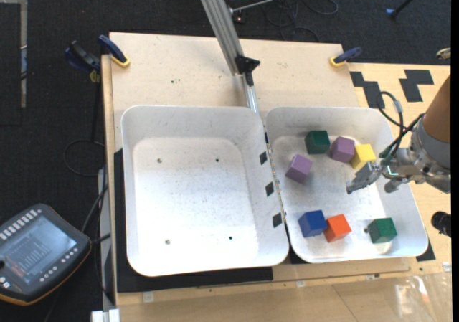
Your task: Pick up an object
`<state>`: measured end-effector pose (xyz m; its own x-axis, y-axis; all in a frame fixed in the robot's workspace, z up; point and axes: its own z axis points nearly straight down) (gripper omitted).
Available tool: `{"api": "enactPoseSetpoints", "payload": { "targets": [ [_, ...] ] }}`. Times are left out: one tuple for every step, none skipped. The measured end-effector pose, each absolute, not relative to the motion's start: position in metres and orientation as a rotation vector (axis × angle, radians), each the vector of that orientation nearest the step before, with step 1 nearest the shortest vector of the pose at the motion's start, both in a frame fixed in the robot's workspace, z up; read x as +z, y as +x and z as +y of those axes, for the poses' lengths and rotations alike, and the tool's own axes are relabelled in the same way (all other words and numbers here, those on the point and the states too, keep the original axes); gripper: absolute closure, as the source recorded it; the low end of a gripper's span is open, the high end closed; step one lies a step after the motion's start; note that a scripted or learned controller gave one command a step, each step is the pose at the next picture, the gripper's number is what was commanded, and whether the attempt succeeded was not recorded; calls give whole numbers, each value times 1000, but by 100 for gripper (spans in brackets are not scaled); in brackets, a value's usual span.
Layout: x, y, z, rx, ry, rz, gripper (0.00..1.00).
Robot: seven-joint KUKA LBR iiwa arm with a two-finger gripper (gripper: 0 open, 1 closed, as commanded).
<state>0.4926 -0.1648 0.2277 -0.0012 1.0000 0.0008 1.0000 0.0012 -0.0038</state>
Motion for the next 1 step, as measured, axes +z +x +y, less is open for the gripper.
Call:
{"api": "enactPoseSetpoints", "payload": {
  "targets": [
    [229, 493, -165, 0, -2222, -2221, 0]
  ]
}}
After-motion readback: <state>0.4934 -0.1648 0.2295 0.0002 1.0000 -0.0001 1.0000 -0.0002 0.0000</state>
